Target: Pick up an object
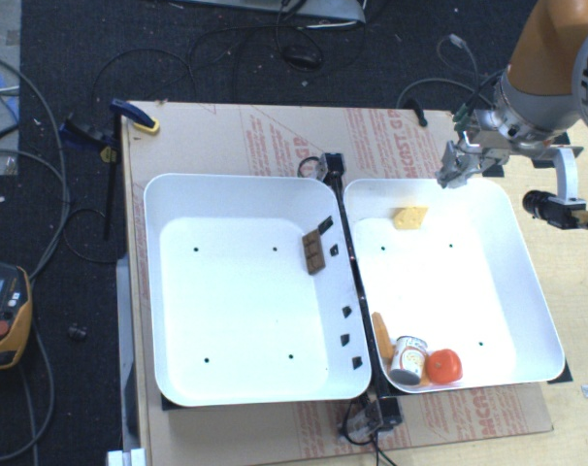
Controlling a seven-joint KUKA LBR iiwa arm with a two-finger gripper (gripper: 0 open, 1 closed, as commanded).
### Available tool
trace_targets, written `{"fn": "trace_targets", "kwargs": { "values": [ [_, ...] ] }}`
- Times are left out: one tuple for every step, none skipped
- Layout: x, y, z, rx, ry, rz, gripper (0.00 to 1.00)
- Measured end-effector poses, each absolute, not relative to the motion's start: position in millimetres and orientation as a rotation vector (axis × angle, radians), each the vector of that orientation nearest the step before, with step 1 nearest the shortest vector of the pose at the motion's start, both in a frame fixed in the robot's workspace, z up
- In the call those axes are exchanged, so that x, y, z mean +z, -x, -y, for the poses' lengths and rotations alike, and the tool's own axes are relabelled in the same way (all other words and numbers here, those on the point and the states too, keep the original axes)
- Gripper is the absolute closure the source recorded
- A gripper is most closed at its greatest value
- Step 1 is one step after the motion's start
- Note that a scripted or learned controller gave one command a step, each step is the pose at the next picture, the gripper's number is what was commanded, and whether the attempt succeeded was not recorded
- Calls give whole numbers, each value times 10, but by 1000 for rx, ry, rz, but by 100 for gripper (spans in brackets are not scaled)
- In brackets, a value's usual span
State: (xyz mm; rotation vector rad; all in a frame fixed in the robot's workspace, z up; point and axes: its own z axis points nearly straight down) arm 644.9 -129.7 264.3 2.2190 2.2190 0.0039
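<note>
We take the right bin (527,289) as our landmark. Above its far rim, toward the far right corner, we see the gripper (452,179) hanging from the grey and orange arm (551,37), which reaches in from the right; it is too small and dark for us to tell how it stands, and we see nothing held in it. Inside the right bin, near the far wall and just below the gripper's spot, lies a yellow chunk (410,217) — apart from the gripper, not touching it. In the near left corner of the same bin we find three things crowded together: an orange stick (381,333) lying along the left wall, a small can (408,357) on its side beside it, and a red ball (444,366) touching the can on its right. To the left of the right bin, across the divider, the left bin (178,260) holds a brown bar (314,252) near its right wall — well apart from the gripper.
</note>
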Motion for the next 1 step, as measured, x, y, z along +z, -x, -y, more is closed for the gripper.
{"fn": "trace_targets", "kwargs": {
  "values": [
    [2492,-6297,820,0,-2218,-2226,100]
  ]
}}
